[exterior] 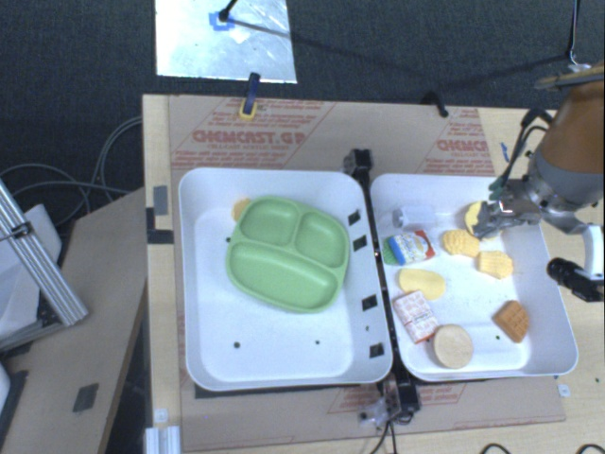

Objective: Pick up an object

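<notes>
Here, the claw [492,214] hovers low over the far side of the right shallow white bin [558,348]; its opening I cannot tell.
Eight small toy foods lie there, probably light and rigid; the ridged yellow plastic piece [460,243] sits nearest, best pinched across its width. One green divided plate [286,253] fills the left white bin [203,348].

Even overhead light is washing the white bins [284,372] bright, glare is bouncing off the foil sheet [225,26], shadows are staying faint, and focus is running slightly soft.
</notes>
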`<move>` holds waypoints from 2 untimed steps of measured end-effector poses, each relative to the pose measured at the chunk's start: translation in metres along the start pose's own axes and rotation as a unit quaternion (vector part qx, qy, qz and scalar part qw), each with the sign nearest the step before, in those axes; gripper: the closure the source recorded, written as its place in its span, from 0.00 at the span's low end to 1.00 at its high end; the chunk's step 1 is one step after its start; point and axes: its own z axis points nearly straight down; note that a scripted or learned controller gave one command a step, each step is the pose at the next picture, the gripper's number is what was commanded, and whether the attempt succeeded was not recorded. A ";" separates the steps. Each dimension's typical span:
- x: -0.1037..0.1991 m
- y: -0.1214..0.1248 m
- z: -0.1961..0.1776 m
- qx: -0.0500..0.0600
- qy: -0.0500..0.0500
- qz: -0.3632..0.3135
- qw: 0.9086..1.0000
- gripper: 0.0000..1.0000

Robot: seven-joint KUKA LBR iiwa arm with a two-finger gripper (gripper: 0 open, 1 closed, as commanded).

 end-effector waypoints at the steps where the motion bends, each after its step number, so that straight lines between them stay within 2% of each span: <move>1: 0.000 0.001 -0.027 0.001 0.001 0.000 1.000 1.00; 2: 0.040 0.034 -0.038 0.001 0.001 -0.003 1.000 1.00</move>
